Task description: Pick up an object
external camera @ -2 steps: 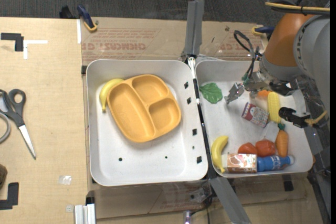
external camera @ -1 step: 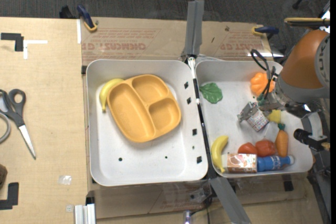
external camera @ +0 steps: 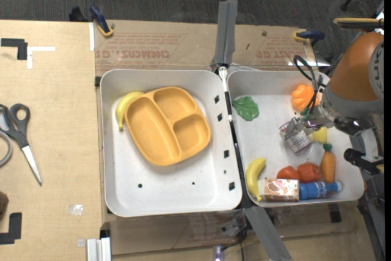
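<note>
Camera view: gripper (external camera: 297, 133) low in right bin (external camera: 269, 85), over its middle-right; can't tell its state or whether it grips anything. Beside it an orange pumpkin-like toy (external camera: 301, 96) and small yellow piece (external camera: 319, 136). Near front wall: banana (external camera: 254, 175), carton (external camera: 281, 189), blue bottle (external camera: 319, 190), tomato (external camera: 309, 172), carrot (external camera: 328, 166). Green leaf (external camera: 245, 107) at back left. Left bin (external camera: 165, 198) holds a yellow divided plate (external camera: 166, 125) with a second banana (external camera: 124, 107) at its edge.
</note>
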Controlling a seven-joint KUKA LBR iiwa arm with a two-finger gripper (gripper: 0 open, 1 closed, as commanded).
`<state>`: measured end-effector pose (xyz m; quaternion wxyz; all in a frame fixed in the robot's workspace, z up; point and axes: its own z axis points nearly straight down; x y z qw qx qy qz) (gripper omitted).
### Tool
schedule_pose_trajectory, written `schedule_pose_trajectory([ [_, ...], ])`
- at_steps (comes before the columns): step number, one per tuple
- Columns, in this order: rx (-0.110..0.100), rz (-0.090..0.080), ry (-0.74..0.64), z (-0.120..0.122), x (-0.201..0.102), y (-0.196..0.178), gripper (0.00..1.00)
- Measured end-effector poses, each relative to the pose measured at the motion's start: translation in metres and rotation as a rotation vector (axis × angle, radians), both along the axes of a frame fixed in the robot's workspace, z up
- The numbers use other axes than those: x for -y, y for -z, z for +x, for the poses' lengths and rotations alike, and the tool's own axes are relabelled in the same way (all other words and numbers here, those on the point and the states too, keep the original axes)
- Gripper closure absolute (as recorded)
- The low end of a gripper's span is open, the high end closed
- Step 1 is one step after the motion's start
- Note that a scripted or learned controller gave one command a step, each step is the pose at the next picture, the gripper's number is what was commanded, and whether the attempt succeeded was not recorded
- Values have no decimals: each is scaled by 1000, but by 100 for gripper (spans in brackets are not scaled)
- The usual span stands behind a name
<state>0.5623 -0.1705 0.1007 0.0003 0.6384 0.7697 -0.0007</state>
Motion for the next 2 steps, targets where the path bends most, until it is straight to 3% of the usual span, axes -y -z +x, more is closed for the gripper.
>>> schedule_pose_trajectory([
  [1,0,0,-11,10,-36,-102,100],
  [2,0,0,-121,56,-101,-139,100],
])
